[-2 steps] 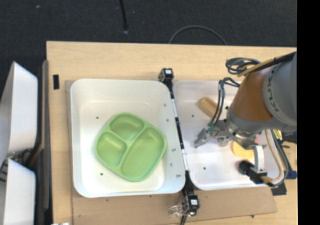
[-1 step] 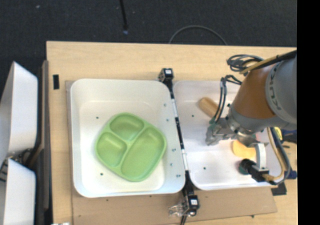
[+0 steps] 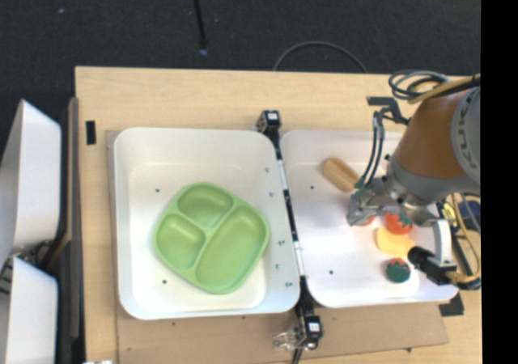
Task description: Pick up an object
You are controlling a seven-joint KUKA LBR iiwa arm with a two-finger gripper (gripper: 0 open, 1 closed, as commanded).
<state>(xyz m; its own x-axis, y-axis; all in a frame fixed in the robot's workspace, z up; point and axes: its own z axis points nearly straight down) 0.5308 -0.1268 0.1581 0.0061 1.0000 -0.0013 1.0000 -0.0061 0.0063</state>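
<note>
Camera view: two white bins side by side on the desk [image 3: 97,95]. The left bin [image 3: 129,192] holds a green divided plate [image 3: 212,237]. In the right bin [image 3: 324,273] lie a tan cylinder [image 3: 340,174], an orange piece [image 3: 396,225], a yellow piece [image 3: 391,243] and a small green piece [image 3: 396,273]. The hand [image 3: 380,210] sits low over the orange piece, between cylinder and yellow piece; whether it is spread or closed cannot be told. Judged step: positioning for a grasp. Next: a centred closure, then a lift.

Robot lab: wooden bench [image 3: 178,91], twin white bins [image 3: 137,152], loose cabling [image 3: 316,51].
</note>
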